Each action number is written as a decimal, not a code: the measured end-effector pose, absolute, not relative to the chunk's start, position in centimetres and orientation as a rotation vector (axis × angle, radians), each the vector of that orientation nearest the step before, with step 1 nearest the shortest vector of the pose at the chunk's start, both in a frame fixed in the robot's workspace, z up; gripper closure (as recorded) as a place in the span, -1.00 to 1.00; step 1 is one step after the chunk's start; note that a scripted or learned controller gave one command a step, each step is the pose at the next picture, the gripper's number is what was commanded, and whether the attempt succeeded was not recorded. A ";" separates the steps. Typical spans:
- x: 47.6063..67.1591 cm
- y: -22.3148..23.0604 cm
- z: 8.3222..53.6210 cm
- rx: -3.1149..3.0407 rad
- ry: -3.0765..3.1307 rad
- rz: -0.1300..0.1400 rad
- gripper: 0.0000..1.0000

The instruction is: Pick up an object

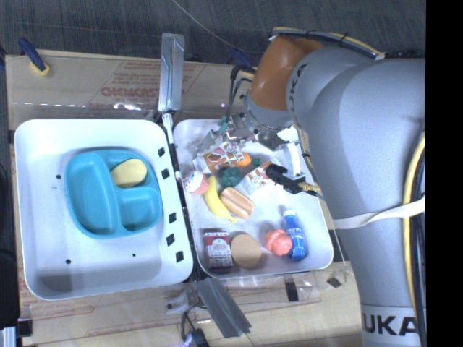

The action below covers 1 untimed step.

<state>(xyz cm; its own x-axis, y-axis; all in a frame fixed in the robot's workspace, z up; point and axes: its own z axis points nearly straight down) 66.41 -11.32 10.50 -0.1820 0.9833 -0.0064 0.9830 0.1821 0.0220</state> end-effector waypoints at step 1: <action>59.7 -12.2 10.5 2.062 2.344 0.023 -1.00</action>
